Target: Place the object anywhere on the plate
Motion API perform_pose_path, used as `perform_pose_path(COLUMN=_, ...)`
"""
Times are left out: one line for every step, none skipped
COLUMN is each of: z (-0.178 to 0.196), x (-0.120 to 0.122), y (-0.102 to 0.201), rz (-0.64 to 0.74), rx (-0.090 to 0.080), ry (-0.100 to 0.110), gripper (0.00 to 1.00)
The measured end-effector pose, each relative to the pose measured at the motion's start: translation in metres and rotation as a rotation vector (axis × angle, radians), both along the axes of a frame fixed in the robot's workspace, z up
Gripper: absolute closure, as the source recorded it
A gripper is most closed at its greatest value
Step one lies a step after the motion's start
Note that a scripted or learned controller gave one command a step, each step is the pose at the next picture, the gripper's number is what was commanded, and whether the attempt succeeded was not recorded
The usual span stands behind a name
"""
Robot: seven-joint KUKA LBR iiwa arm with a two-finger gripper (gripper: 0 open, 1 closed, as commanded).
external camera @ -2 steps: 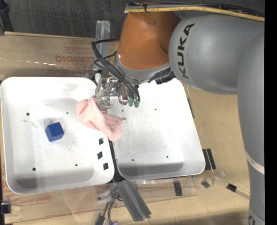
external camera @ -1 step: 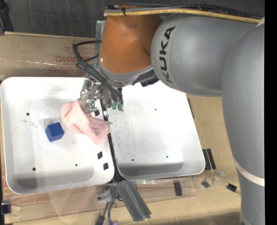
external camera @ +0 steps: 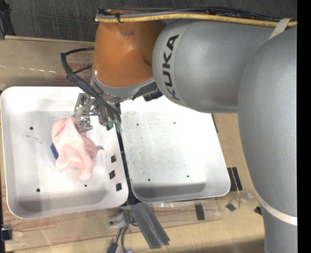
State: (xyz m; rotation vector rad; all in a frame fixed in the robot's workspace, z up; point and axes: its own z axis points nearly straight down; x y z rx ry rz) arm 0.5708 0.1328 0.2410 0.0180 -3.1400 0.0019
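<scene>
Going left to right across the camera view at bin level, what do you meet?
Left bin → pink cloth → hand → right bin → grey arm.

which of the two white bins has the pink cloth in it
The left bin: the crumpled pink cloth lies in it, under the gripper. The right bin shows just speckled floor.

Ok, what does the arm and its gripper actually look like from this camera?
The arm has smooth, rounded grey housings, one with "KUKA" in black letters, and a glossy orange band above the wrist. Black cables loop beside the wrist. The gripper is small, bare silvery metal with a green detail.
</scene>
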Motion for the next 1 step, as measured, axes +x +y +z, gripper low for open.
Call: perform_pose_path(z=-0.0054, x=-0.0183, y=0.0488, rz=0.000, rx=0.000, ry=-0.001, gripper=1.00)
